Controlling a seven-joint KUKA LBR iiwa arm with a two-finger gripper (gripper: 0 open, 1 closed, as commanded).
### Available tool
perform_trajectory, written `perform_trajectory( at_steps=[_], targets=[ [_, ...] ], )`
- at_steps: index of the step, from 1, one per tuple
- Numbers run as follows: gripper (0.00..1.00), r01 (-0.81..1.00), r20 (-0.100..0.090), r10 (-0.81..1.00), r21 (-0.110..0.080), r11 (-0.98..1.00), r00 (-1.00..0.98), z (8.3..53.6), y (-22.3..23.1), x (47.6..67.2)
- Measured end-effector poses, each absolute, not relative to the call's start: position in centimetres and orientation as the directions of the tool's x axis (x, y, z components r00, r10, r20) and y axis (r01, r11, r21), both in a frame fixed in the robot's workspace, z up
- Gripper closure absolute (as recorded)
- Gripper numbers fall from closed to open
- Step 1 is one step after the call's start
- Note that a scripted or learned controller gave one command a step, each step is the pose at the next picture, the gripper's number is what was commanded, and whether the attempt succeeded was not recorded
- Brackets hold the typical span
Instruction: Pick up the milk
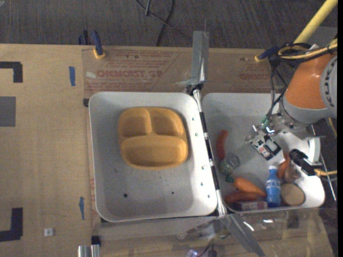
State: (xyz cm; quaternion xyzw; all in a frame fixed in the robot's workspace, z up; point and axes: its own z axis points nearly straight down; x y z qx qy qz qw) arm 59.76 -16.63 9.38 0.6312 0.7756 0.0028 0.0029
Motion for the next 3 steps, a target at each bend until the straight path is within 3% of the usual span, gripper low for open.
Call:
perform_trajectory(
  at_steps=[1, 2, 3],
  targets=[
    [1.0, 0.99, -0.011, 0.99, 0.019, 0.143, -0.143, 9.2, -15.3, 59.3],
    [1.0, 0.963, -0.001, 0.963, 0.002, 0.269, -0.269, 18.5, -8.6, 56.1],
    [0.0, 0.963, -0.001, 0.963, 0.002, 0.269, -0.269, 18.5, -8.6, 56.1]
  ],
)
